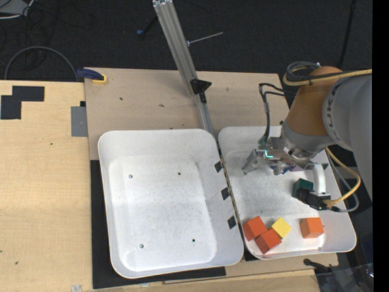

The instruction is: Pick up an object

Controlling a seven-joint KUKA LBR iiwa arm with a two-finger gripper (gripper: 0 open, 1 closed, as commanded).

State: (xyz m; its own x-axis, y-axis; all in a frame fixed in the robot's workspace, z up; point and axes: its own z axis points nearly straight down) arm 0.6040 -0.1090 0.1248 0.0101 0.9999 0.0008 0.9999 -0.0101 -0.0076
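Along the near wall of the right bin (243, 140) lie several blocks: two red-orange ones (255, 226) (268, 241) touching, a yellow one (281, 227) beside them, and an orange one (312, 227) further right. A dark green piece (302, 190) lies at the bin's right side. My gripper (265, 166) hangs over the upper middle of this bin, above and left of the green piece. Its fingers (250, 163) are spread open with bare bin floor between them. The blocks lie well nearer to the front than the gripper.
The left bin (121, 145) sits beside the right one, joined by black clips (225, 193). An aluminium bar (180, 47) slants up from the gap behind the bins. The grey arm with its orange band (310, 111) and cables fills the right side.
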